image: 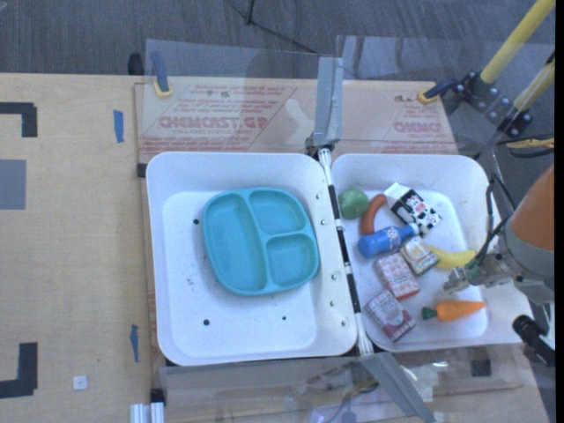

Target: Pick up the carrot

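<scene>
**Gripper above carrot, not on it yet**

Gripper [465,278] sits at the right side of the right bin [471,173], arm coming in from the right edge. Can't tell its state from this view, the tip is small and cluttered.

Carrot [456,310] lies on the bin floor near the front-right corner, just below the gripper in the frame, slightly toward the camera side. Long axis runs roughly left-right, a touch tilted: green top at the left end, orange taper pointing right. Nothing between the carrot and the tip, and they look apart, not touching.

Key relation: the carrot is close by, directly frontward of the gripper. My read is a short shift toward the front wall plus a descent, closing across the narrow width, i.e. perpendicular to that left-right axis.

Neighbours:
- banana [450,256] just beside the gripper, on its far side. Risk of catching it instead.
- red packet [389,314] left of the carrot's green end, near but apart.
- second red packet [396,275] and blue bottle [385,240] further left.
- green ball [353,203] and cow-print carton [413,208] at the back, well clear.

Left bin [176,324] holds the teal divided plate [261,240], not relevant here.

Task looks not started as far as grasp goes.
</scene>
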`<state>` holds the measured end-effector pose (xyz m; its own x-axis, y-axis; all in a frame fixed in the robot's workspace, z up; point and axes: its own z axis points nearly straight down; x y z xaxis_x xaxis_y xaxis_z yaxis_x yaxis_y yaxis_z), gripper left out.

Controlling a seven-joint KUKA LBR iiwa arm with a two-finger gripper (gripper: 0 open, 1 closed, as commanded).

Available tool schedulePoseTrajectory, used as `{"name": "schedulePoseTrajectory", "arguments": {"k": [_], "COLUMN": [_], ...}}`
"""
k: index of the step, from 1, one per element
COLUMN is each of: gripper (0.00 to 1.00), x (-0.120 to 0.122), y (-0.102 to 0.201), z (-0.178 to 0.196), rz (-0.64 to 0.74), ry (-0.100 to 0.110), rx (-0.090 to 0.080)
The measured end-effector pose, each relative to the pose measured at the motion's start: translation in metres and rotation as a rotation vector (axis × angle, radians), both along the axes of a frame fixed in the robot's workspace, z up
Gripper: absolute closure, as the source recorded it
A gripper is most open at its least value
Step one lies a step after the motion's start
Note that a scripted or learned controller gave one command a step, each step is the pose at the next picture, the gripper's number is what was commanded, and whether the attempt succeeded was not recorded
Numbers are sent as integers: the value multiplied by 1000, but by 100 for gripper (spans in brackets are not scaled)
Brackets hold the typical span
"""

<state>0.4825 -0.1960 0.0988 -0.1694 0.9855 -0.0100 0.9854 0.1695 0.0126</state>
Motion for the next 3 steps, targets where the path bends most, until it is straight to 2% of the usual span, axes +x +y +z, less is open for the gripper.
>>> {"name": "schedulePoseTrajectory", "arguments": {"k": [1,2,3], "gripper": [0,0,0], "x": [0,-2,-1], "y": [0,20,35], "z": [0,-11,-11], "rz": [1,109,90], "ry": [0,8,6], "rx": [0,2,2]}}
